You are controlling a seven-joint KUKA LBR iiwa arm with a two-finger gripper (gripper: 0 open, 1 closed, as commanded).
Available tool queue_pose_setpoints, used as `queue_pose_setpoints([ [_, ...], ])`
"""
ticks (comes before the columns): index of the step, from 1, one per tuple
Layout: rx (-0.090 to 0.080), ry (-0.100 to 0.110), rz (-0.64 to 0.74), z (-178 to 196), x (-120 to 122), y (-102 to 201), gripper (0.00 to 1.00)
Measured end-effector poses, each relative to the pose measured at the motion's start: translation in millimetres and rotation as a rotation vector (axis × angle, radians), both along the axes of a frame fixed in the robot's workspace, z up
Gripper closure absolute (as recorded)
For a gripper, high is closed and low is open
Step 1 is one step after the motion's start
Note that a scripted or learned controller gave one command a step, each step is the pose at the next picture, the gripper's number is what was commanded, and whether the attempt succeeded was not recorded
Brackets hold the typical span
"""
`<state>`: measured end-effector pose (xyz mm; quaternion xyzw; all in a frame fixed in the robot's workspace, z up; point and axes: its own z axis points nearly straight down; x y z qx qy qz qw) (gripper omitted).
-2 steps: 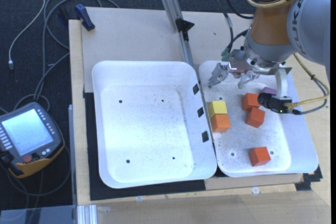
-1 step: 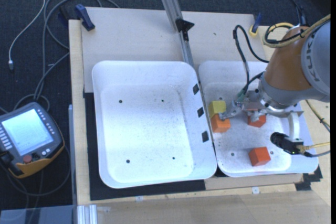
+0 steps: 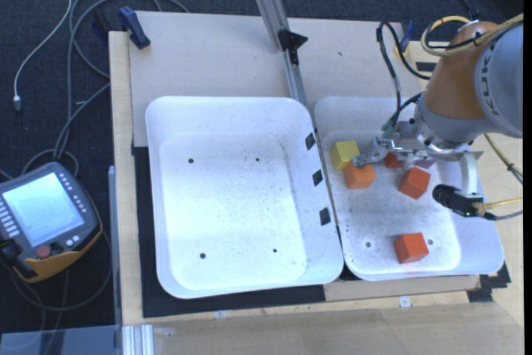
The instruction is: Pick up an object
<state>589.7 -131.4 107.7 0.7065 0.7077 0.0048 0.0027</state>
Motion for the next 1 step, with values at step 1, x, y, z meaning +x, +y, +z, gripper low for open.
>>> queue_pose_setpoints([
  [1, 0.015, 0.004, 0.009, -1.4, 43.3, -65.1, 0.00],
])
